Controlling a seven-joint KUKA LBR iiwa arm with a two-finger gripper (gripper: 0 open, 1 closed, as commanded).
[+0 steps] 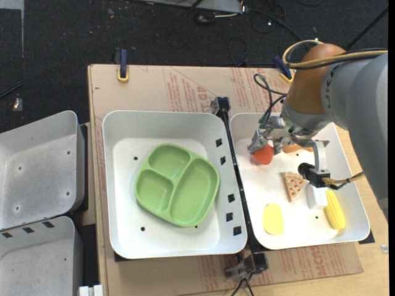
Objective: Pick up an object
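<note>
Claw (pixel 266 145) right above small round red-orange tomato (pixel 263 156), rt bin (pixel 355 234).

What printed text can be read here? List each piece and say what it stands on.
Red lettering on the brown cardboard sheet under the bins, above the left bin: mirrored and blurred, not readable.
Red lettering on the same sheet's lower right edge, near the right bin: too small and blurred.
Nothing else carries text.
</note>
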